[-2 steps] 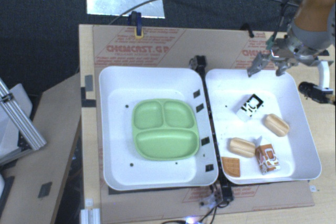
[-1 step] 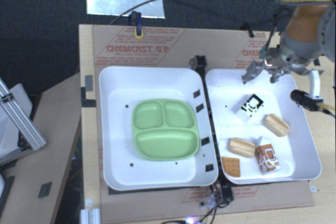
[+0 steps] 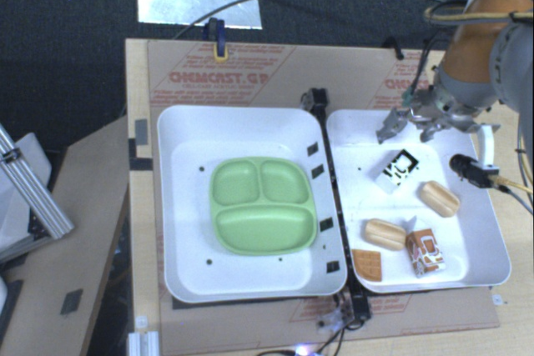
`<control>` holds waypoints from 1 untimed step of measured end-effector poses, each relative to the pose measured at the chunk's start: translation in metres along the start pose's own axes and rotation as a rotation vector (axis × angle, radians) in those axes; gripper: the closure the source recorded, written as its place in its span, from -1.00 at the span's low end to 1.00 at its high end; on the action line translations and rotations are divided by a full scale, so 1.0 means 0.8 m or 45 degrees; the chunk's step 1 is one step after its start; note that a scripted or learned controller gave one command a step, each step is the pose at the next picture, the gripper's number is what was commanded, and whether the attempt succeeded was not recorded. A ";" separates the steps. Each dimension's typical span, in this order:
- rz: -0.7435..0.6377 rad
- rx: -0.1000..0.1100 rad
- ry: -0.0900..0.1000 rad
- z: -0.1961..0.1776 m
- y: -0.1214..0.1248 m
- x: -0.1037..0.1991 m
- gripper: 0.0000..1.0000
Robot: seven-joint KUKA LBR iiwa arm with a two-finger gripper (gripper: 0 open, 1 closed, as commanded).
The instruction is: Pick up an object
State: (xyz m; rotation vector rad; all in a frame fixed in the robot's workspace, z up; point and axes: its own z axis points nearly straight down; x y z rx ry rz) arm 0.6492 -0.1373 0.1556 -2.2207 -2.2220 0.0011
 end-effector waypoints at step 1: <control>-0.005 0.001 0.001 0.073 0.001 0.011 -1.00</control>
